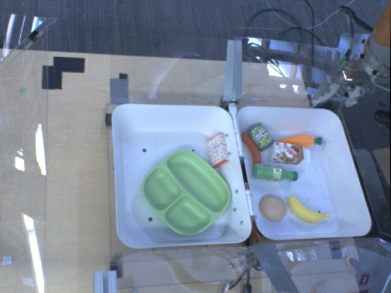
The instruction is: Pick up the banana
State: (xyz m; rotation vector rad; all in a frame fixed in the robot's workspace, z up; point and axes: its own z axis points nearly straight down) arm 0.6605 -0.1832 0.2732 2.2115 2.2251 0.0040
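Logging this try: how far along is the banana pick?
Nothing looks done: the banana lies in the right bin, beside the egg. The gripper is up at that bin's far corner. Approach, grasp and lift are all left.

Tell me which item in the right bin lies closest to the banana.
The egg, a tan oval just left of the banana near the right bin's front edge. The green bottle sits farther back; the others lie beyond it.
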